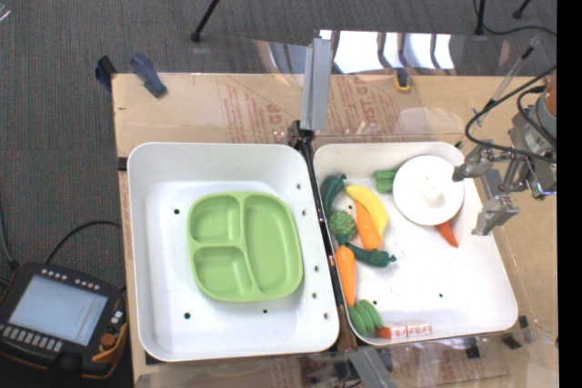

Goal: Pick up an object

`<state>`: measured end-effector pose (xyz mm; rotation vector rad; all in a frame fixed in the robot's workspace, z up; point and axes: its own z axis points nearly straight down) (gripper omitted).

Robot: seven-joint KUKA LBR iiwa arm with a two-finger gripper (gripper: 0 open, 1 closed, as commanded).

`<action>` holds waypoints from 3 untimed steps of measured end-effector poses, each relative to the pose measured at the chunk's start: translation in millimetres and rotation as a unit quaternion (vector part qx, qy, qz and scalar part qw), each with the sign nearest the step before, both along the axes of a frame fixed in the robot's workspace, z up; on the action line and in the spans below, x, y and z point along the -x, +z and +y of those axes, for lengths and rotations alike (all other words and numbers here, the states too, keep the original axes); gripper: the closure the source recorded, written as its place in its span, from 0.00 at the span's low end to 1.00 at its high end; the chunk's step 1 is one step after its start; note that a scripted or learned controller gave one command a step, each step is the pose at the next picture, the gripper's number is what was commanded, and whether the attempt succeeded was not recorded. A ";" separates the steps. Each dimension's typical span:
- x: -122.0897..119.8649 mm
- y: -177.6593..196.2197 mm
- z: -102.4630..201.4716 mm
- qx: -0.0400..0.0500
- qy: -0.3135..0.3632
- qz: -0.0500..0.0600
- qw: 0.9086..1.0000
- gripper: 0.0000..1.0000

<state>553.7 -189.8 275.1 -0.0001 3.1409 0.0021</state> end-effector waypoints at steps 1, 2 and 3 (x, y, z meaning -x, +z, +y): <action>-46.2 -165.6 15.1 -0.003 0.016 0.008 1.000 0.00; -34.5 -189.0 95.1 -0.001 0.046 0.001 0.999 0.00; 4.5 -187.0 103.5 0.003 -0.014 0.001 1.000 0.00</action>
